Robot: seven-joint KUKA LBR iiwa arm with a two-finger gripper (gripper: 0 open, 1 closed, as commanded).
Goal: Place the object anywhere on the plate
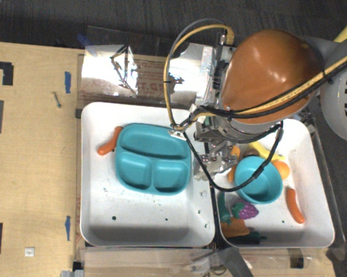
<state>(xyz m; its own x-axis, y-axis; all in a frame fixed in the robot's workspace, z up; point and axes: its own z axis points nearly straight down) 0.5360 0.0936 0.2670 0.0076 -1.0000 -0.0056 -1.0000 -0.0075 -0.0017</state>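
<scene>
No object was seen on the divided teal plate (153, 159) in the left bin (97, 218); toy foods, a carrot (294, 207) and grapes (247, 210) among them, were seen in the right bin (315, 228) beside a teal bowl (258, 180). The hand (215, 157) was poised over the divider; its state could not be told. Picking was judged underway; a secure grasp was called for next
</scene>
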